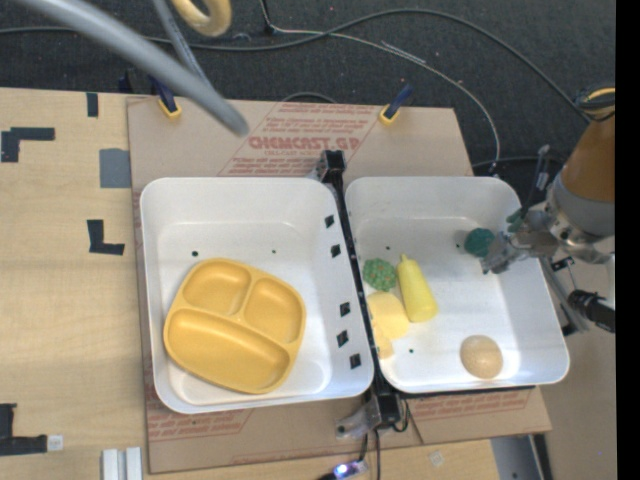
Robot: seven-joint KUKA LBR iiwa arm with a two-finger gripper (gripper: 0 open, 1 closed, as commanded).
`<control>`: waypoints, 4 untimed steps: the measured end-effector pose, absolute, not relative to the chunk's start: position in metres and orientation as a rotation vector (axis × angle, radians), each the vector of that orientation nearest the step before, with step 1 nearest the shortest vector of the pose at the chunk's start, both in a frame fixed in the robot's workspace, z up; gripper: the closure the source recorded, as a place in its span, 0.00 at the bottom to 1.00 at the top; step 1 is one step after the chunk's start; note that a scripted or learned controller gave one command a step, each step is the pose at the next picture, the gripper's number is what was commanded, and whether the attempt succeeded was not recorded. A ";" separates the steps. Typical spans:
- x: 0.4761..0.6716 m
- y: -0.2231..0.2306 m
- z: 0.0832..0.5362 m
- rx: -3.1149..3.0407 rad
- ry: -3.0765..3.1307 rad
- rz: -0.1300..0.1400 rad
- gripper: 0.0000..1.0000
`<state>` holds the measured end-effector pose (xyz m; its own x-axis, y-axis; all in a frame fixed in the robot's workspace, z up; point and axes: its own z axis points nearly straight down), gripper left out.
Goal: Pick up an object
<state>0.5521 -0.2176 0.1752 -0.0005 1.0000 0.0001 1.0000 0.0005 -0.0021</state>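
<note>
Two white bins side by side on the bench. Left bin: one yellow divided tray, lying flat toward the front. Right bin: one green leafy piece near the divider; one yellow bottle just beside it; one pale yellow block touching the bottle's lower end; one tan ball in the front right corner; one small teal object near the far right wall. Gripper low at the right wall, just beside the teal object; whether its fingers clasp that object or stand apart, I cannot tell.
</note>
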 end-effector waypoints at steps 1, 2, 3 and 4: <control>0.561 -0.217 0.217 -2.218 -2.222 0.003 1.00; 0.563 -0.218 0.266 -2.219 -2.224 0.002 1.00; 0.558 -0.167 0.246 -2.211 -2.222 0.006 1.00; 0.545 -0.109 0.243 -2.210 -2.222 0.007 1.00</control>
<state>0.5452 -0.1090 0.2433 -0.0055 1.0000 0.0023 0.9999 0.0056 -0.0084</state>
